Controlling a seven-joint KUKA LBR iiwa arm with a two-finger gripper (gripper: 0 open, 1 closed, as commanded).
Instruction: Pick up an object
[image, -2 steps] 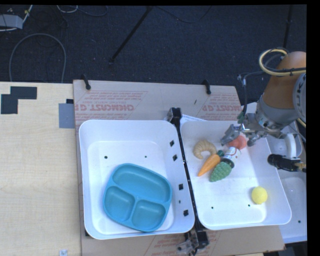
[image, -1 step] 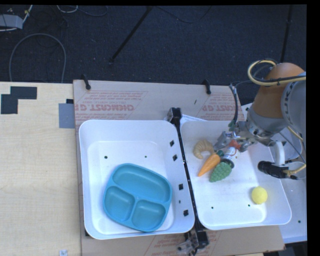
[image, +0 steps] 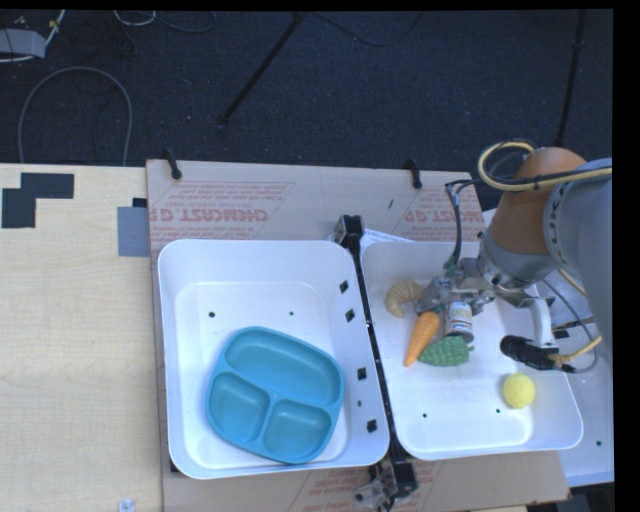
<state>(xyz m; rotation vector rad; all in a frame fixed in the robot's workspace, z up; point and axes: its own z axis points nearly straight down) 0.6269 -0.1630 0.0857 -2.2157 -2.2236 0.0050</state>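
- Task thing: no single object is fixed by the task; the likeliest target is judged to be the carrot (image: 421, 338), an orange tapered toy lying slantwise in the right bin (image: 560, 425), right of frame centre.
- Carrot's upper end is seen right under the tool (image: 452, 298); contact cannot be confirmed.
- Touching the carrot's lower right side, a green bumpy toy (image: 446, 351) is seen; a beige shell-like toy (image: 404, 296) lies just upper left of it.
- Progress: nothing is seen lifted; all objects are judged resting on the bin floor. Grasp and lift are left to do.
- Tool state: cannot be told; the tip is cluttered with small metal parts and is too blurred.
- A yellow ball (image: 518, 390) sits well apart at the bin's lower right.
- The arm (image: 545, 215), grey with an orange band, is seen reaching in from the right edge.
- The left bin (image: 190, 270) holds a blue divided tray (image: 272, 392), lower centre of frame.
- Both bins rest on the surface (image: 70, 330).
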